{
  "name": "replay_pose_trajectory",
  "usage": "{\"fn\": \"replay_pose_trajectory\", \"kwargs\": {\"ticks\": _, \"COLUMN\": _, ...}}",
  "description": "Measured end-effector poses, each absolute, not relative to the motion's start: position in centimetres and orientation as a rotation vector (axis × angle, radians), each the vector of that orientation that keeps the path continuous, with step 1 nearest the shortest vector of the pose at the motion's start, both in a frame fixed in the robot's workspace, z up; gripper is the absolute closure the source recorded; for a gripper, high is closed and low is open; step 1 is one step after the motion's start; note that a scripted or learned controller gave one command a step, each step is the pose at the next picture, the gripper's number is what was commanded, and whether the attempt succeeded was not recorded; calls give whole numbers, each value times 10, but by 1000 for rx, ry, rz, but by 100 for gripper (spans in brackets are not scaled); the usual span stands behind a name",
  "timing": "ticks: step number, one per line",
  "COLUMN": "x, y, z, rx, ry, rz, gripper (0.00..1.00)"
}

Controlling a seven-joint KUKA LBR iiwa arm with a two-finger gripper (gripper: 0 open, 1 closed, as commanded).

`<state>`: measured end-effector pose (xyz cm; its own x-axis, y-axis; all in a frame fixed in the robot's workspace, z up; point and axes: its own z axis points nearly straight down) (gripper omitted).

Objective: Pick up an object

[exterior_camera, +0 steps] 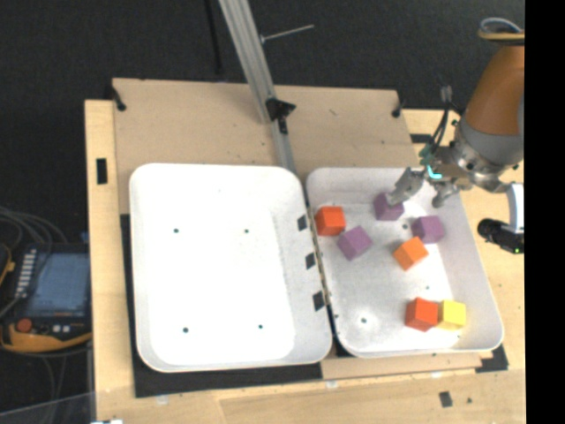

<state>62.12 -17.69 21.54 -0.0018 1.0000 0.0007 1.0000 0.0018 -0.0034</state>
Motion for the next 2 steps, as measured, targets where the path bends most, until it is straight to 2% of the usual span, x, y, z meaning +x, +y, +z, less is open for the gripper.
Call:
{"fn": "replay_pose_trajectory", "kwargs": {"ticks": 1, "x": 622, "y": -177, "z": 218, "rx": -2218, "ry": -2227, "rz": 1, "gripper": 0}}
{"fn": "replay_pose_trajectory", "kwargs": {"ticks": 2, "x": 623, "y": -180, "z": 176, "rx": -2220, "ry": -2221, "rz": 6, "gripper": 0}}
